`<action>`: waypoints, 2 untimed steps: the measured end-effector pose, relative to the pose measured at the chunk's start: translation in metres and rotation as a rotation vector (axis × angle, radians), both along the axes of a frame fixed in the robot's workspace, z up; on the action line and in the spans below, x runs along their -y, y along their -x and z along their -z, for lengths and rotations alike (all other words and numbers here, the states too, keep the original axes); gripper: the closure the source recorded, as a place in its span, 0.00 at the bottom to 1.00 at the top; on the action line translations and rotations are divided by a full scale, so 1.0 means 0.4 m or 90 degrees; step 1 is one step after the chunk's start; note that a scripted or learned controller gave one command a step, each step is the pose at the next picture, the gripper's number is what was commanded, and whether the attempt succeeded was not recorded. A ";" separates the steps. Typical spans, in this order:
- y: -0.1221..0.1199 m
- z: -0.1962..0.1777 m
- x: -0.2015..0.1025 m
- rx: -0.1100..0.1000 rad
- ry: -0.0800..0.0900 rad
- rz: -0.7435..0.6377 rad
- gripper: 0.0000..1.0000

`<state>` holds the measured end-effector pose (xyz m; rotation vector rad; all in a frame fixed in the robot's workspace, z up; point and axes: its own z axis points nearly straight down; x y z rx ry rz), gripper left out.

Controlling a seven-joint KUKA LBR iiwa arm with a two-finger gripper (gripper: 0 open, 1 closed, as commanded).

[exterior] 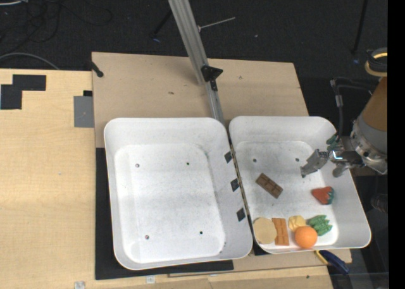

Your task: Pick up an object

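The right bin point(278, 131) holds several small items. A brown bar point(269, 186) lies near its middle and a red piece with a green tip point(323, 195) lies by the right wall. Along the front wall sit a pale bread slice point(264, 231), an orange-brown slab point(281, 231), a small yellow piece point(296, 221), an orange ball point(305, 237) and a green piece point(320, 224). My gripper point(324, 166) hangs over the bin's right side, just above the red piece, open with nothing between its fingers.
The left bin point(166, 190) stands next to the right one, joined by black clips point(234, 184). A slanted aluminium rail point(190, 35) rises behind the bins. Light wooden boards lie to the left and behind.
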<state>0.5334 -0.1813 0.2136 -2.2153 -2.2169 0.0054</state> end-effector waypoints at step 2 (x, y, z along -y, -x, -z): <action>0.016 0.127 0.021 0.000 0.000 0.001 0.00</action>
